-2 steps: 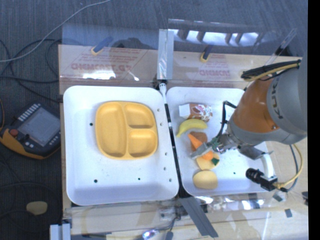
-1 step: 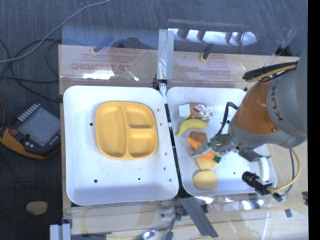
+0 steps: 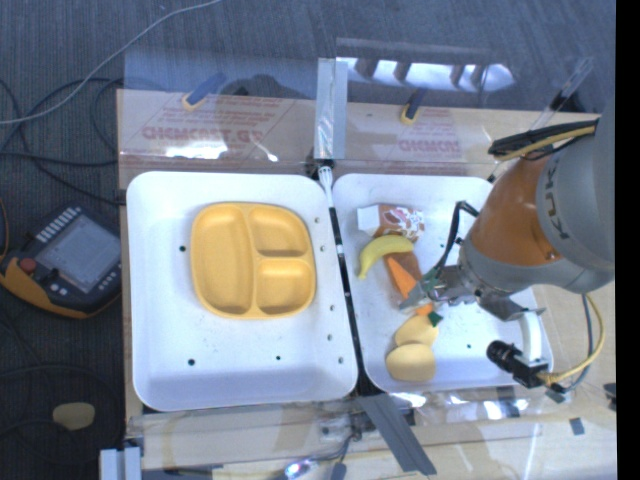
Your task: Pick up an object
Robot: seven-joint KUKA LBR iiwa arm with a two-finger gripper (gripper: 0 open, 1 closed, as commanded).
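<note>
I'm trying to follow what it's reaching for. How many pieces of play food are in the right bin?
4 that I can see: a banana, a carrot just below it, a pale pear near the front, and a wrapped item at the back. The arm may hide more.

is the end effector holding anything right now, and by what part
Cannot be told: the end effector sits low over the carrot and pear, its tips hidden.

A yellow divided tray [image 3: 252, 259] lay in the left white bin [image 3: 160, 368]. On the dark carpet to the left sat a handheld control pendant [image 3: 62, 258], with a thin cable [image 3: 120, 30] trailing above it
</note>
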